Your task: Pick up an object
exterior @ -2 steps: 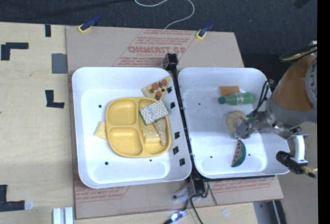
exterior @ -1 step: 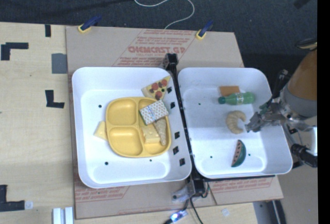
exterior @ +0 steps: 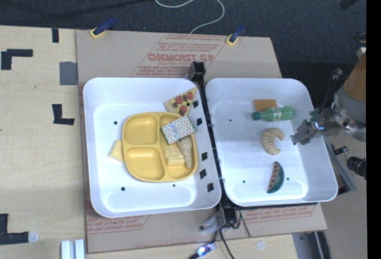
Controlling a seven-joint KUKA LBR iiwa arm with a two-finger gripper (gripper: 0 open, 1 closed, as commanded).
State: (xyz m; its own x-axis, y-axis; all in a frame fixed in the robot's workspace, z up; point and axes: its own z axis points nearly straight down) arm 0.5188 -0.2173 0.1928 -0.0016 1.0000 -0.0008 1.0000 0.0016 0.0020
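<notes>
Pale curved croissant [exterior: 272, 140] mid right bin [exterior: 297, 92]; gripper [exterior: 302, 133] nearby at rim, grip state unclear.

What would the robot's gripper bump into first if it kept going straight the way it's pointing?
Probably the pale tan croissant. The gripper sits over the right white bin's right edge, pointing left toward the middle. The green plastic bottle lies a little higher in the picture. Height is hard to judge, so it might pass over.
</notes>
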